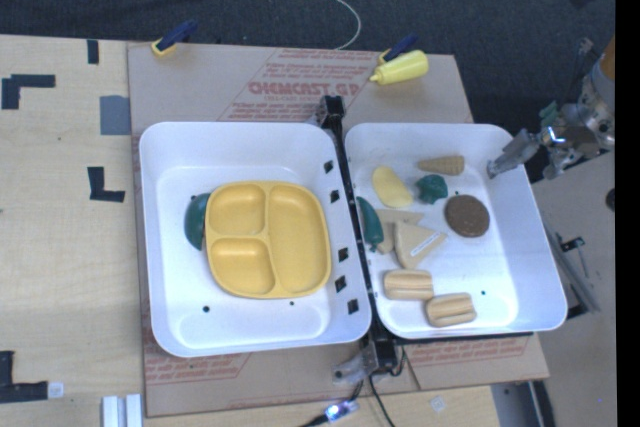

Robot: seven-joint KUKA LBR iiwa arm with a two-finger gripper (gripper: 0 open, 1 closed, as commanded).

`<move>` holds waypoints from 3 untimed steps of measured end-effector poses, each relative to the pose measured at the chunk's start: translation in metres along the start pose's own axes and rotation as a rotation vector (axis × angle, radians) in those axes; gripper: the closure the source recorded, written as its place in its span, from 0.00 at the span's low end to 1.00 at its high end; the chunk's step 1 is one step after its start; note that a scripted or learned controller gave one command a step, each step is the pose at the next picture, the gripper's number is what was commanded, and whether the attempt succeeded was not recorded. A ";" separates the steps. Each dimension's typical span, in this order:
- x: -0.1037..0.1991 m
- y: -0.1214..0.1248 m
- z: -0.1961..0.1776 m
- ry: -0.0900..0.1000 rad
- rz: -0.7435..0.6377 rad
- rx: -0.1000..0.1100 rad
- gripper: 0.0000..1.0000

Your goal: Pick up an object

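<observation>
A: Report gripper position.

B: The grey two-finger gripper (520, 155) sits at the right edge of the view, over the far right rim of the right shallow white plastic bin (535, 245). One finger (508, 158) extends leftward toward the bin interior. Whether the fingers stand wide or narrow cannot be determined from this angle. Nothing is visible between them.

A: Contents of the right bin?

B: A round flat brown disc (467, 215) lies near the middle right. A small teal lump (432, 187) lies just left of it, and a yellow lemon-shaped piece (391, 186) lies left of that. A tan cone-shaped piece (442, 165) lies near the far wall. A pale cream wedge (415, 241) lies at the centre. Two tan sausage-shaped rolls (408, 284) (449, 309) lie toward the near wall. A dark green elongated piece (369, 222) rests against the left wall.

A: Left bin?

B: The left shallow white plastic bin (165, 215) holds a yellow three-compartment plastic plate (268, 238). A dark green object (196, 220) protrudes from under the left edge of the plate.

A: Gripper relation to the objects?

B: Apart from all of them. The brown disc is nearest.
</observation>
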State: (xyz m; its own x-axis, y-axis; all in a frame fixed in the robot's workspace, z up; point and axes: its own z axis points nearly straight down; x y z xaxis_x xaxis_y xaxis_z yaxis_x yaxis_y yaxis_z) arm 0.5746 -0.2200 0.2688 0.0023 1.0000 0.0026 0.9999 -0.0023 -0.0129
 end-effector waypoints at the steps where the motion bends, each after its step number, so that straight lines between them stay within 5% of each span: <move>1: 0.000 0.002 -0.007 -0.003 -0.003 -0.011 0.00; 3: 0.008 0.000 0.081 -0.002 -0.005 -0.007 0.00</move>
State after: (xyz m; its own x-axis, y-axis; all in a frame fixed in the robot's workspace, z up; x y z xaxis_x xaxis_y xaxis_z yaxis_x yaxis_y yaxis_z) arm 0.5732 -0.2117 0.1877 -0.0026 1.0000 0.0007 1.0000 0.0026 -0.0057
